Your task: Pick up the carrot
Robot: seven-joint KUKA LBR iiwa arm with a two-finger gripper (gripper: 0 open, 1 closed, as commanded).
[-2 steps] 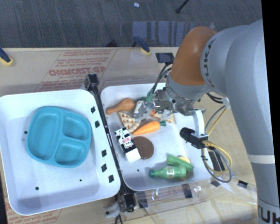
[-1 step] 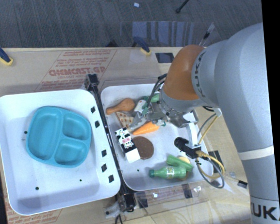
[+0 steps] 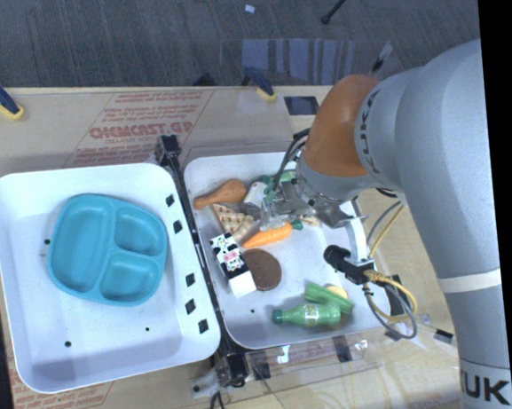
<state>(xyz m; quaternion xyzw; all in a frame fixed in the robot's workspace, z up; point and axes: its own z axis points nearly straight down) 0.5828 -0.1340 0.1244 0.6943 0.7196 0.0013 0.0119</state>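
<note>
The arm (image 3: 411, 141) sweeps in from the right and its bulk swallows the far side of the right bin (image 3: 249, 329), so that bin's right wall and part of its floor are lost from sight. Down at the wrist, the gripper (image 3: 278, 204) hangs low over the clutter, but it is a tangle of dark metal and greenish parts, and I cannot tell whether the jaws are spread or closed. The carrot (image 3: 268, 236) lies on the bin floor just below the jaws, orange and slanted, its right end tucked close under the gripper body; whether metal touches it is impossible to say. Just left of the jaws sits a waffle-patterned piece (image 3: 230, 217), partly overlapped, and up and left a brown drumstick (image 3: 221, 193). Below the carrot rest a round brown cookie (image 3: 263, 270) and a small cow-print carton (image 3: 232, 262). Further down, a green bottle (image 3: 312, 314) lies on its side, a second green item beside it too blurred to name. Well left of the jaws, the left bin (image 3: 28, 353) holds a blue divided plate (image 3: 107, 248).
</note>
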